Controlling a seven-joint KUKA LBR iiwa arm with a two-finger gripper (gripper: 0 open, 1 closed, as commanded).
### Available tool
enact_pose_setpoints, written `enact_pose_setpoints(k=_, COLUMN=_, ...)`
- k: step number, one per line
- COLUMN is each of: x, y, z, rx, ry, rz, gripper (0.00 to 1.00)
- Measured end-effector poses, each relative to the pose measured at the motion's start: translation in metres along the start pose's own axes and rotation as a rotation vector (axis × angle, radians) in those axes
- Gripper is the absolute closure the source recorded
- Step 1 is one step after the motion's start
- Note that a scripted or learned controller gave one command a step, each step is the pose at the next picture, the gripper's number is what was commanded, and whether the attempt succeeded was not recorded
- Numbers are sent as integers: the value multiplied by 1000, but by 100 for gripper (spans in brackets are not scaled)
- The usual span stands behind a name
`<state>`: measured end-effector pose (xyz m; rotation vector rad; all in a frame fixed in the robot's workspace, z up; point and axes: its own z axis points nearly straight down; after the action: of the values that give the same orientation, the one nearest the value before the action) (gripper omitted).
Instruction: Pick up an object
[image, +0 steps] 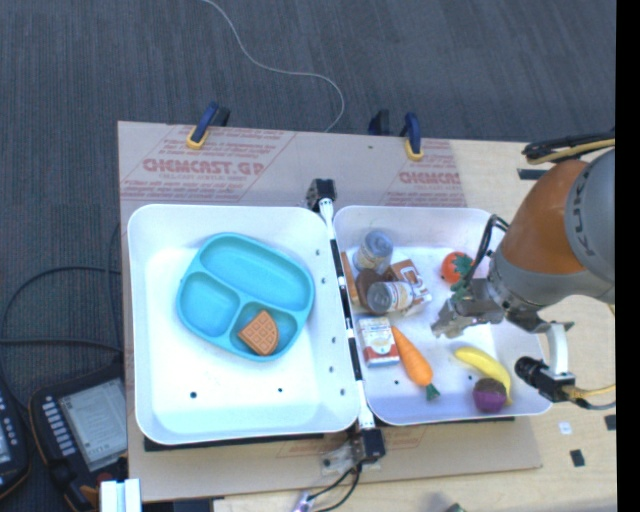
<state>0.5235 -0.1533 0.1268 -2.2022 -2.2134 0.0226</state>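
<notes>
Banana (483, 363) lying near the right bin's (425, 215) front right corner, purple plum (489, 397) touching its front end. Gripper (455, 318) hanging just beside the banana's back end, nothing visibly in it, can't tell whether open or closed. Carrot (413, 360) toward the front middle, small box (376, 340) beside it by the left wall. Two jars (378, 250) and a tomato (457, 267) crowding the back half. Plenty of bare floor in the left bin (160, 400) around the blue plate (243, 292), waffle (259, 332) in its front compartment.
</notes>
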Motion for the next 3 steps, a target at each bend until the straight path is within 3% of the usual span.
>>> enact_pose_setpoints(k=1, x=0, y=0, z=0, rx=0, ry=0, rz=0, gripper=0)
enact_pose_setpoints(k=2, x=1, y=0, z=-7, rx=5, ry=2, rz=-1, gripper=100)
enact_pose_setpoints(k=3, x=1, y=0, z=-6, rx=5, ry=2, rz=-1, gripper=0)
